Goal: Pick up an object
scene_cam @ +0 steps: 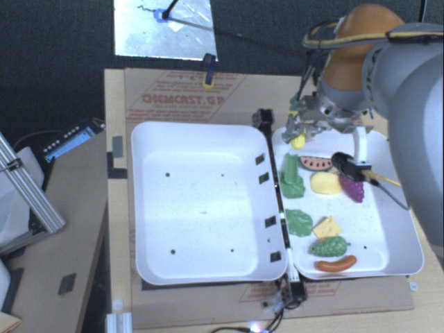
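My gripper (pixel 300 130) hangs over the far left corner of the right bin (pixel 399 245). A small yellow piece (pixel 298 142) sits right at its tip; whether it is held or just lies on the bin floor below is unclear. Close by lie a watermelon slice (pixel 317 163), a pale yellow lump (pixel 325 183) and a purple bunch of grapes (pixel 354 188). A tall green piece (pixel 292 177) lies along the bin's left wall.
Nearer the front of the right bin lie a green leafy piece (pixel 300 222), a cheese wedge (pixel 327 227), a bumpy green piece (pixel 328 246) and a red sausage (pixel 336 263). The left bin (pixel 201 207) stands beside it, joined by black clips (pixel 263 159).
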`<state>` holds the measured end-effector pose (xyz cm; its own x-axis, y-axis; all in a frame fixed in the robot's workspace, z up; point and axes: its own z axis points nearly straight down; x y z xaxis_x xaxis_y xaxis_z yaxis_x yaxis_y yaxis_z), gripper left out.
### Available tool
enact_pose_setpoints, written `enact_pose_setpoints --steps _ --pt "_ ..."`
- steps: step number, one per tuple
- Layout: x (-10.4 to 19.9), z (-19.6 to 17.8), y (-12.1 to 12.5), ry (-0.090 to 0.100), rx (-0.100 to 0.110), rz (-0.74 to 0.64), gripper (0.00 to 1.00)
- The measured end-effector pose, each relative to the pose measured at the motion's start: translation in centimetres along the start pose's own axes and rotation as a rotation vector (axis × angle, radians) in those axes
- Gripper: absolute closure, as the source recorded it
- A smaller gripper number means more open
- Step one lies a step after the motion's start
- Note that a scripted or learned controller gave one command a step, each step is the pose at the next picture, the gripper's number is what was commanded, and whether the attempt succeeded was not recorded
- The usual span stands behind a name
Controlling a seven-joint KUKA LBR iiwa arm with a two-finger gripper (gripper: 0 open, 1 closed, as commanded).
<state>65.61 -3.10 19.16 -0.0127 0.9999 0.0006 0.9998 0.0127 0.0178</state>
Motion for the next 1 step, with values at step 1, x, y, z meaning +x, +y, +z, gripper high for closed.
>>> enact_pose_setpoints --steps 1 --pt "4.9 0.69 -1.95 0.001 0.018 0.004 1.0"
